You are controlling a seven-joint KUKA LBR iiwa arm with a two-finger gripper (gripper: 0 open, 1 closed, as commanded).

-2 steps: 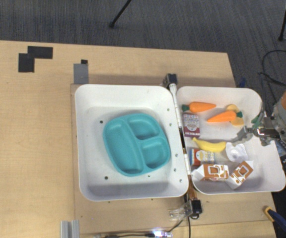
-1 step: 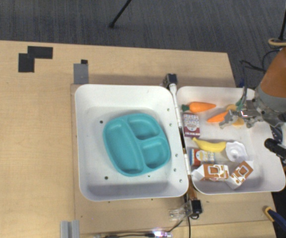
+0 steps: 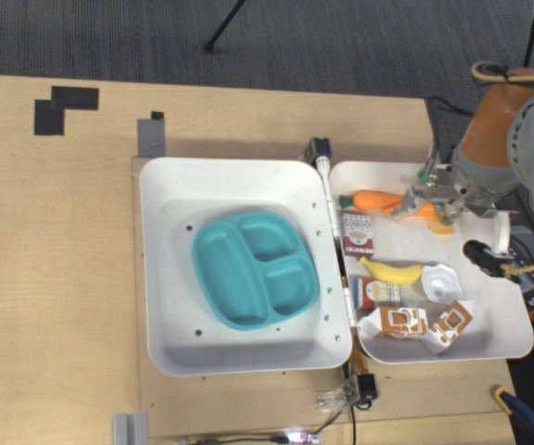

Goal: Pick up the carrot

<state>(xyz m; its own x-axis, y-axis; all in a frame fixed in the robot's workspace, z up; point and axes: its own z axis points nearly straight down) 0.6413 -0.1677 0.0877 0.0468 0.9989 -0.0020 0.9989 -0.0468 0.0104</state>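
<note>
1. The carrot [image 3: 377,200] lies on its side near the far edge of the right bin [image 3: 517,336], its length running across the bin. Its right end is hidden under the gripper [image 3: 424,202].

2. The gripper sits low over that right end. A second orange patch shows on the gripper's far side, and whether it belongs to the carrot or is a separate piece cannot be made out. How wide the tool stands, and whether it has anything between its tips, cannot be told from here.

3. Just in front of the carrot stands a small carton [image 3: 357,233], close enough that a sliding carrot would nudge it. A banana [image 3: 391,272] and wrapped snack packets [image 3: 425,323] lie nearer still, well apart from the carrot.

4. To do the grasp well, my judgement is that the tips should close across the carrot's short width, nearer its thick middle than its tapering end, since a tapered, smooth body tends to squirt out of a pinch.

5. Lift straight up and slowly, keeping clear of the bin's far wall.

6. The teal divided plate [image 3: 253,270] in the left bin [image 3: 156,248] plays no part.
</note>
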